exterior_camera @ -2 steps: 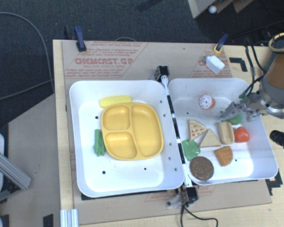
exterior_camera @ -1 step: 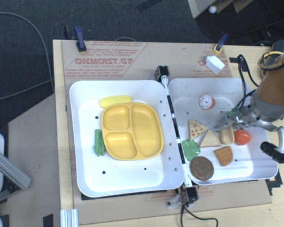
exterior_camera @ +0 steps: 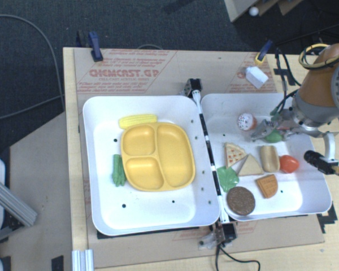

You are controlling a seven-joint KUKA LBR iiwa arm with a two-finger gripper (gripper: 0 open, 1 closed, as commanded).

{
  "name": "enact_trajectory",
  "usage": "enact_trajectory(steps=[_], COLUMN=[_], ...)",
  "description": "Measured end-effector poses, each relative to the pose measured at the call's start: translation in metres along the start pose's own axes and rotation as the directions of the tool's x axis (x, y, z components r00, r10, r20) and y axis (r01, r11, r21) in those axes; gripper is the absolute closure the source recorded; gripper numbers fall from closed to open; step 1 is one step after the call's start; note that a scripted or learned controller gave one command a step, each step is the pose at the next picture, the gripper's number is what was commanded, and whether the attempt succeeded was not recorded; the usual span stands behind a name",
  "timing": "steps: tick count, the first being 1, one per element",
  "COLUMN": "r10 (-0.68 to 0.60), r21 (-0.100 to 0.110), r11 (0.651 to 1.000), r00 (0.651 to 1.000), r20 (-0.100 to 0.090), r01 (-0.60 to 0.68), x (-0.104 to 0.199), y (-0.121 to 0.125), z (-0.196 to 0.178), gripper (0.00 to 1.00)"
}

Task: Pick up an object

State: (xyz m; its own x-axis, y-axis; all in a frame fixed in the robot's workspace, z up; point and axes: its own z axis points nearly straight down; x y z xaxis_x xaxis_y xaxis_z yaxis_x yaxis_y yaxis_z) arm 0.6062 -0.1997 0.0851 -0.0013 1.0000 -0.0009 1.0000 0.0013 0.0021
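In the left bin (exterior_camera: 101, 208) a yellow divided plate (exterior_camera: 157, 155) sits mid-floor, corn (exterior_camera: 138, 119) at its far edge, a green pod (exterior_camera: 118, 170) on its left. The right bin (exterior_camera: 313, 202) holds a pizza slice (exterior_camera: 233, 154), brown patty (exterior_camera: 240, 200), bread roll (exterior_camera: 269, 158) and tomato (exterior_camera: 288, 164). Near its far right edge the gripper (exterior_camera: 269, 130) hangs over a green piece (exterior_camera: 274, 135); whether it grips I cannot tell.

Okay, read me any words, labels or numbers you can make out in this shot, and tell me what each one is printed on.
"CHEMCAST GP", large red letters on the brown protective sheet covering the bench behind the left bin.
Smaller red lines above and below it: too small to read.
Red print on the same sheet near the white block: too blurred to read.
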Motion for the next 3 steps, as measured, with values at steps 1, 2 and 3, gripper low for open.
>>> enact_trajectory(steps=[1, 2, 3], r10=[-0.003, 0.001, 0.001], r21=[0.015, 0.003, 0.001], r11=[1.000, 1.000, 1.000], r00=[1.000, 1.000, 1.000], r20=[-0.018, -0.002, -0.001], r01=[0.003, -0.001, -0.001], x=[-0.017, 0.013, 0.013], y=[0.060, 0.006, 0.007], z=[0.001, 0.000, -0.010], gripper=[0.00, 0.00, 1.00])
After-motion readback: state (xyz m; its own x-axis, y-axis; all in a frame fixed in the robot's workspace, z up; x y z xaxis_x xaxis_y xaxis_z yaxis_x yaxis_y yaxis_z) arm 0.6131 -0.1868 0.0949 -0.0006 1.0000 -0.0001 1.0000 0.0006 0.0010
